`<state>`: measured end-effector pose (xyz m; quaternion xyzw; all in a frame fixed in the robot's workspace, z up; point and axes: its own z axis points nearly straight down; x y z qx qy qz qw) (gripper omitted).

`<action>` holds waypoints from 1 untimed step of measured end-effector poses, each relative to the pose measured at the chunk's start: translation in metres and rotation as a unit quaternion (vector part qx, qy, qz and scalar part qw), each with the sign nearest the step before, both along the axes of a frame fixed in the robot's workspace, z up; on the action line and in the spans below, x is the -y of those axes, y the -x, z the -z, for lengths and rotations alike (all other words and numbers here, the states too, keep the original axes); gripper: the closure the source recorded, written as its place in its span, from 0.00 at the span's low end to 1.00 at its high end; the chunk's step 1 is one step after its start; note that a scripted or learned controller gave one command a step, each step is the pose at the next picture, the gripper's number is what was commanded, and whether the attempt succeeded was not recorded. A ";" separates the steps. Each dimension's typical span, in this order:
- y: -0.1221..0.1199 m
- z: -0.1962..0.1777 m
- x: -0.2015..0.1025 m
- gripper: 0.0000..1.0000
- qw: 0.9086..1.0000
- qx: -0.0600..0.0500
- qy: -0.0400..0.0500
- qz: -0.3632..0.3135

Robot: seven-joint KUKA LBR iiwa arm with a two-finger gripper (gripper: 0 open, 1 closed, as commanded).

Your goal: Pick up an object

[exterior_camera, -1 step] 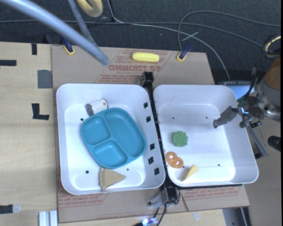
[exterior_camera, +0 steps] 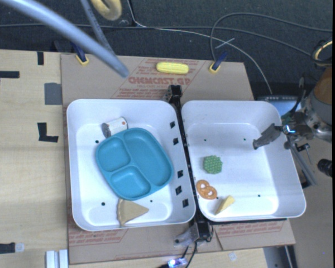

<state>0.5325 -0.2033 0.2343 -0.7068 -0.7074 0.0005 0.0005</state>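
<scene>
The right bin [exterior_camera: 271,116] holds a green round piece [exterior_camera: 212,164], an orange pretzel-shaped ring [exterior_camera: 206,190] and a pale yellow wedge [exterior_camera: 224,204], all in its front left part. My gripper [exterior_camera: 281,135] hangs over the right bin's right side, near the rim, well to the right of the green piece and apart from all three items. Nothing shows in its grasp. The left bin [exterior_camera: 78,149] holds a blue divided plate [exterior_camera: 135,162], a small white can [exterior_camera: 115,126] lying at its back left, and a tan wedge [exterior_camera: 131,211] at the front.
A yellow oblong object [exterior_camera: 172,68] lies on the cardboard behind the bins. A black divider [exterior_camera: 178,144] runs between the bins. Cables cross the dark floor at the back, and a grey pole [exterior_camera: 61,21] slants across the upper left.
</scene>
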 end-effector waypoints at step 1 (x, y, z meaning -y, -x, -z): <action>0.000 0.065 -0.002 0.00 1.000 -0.003 -0.001 0.000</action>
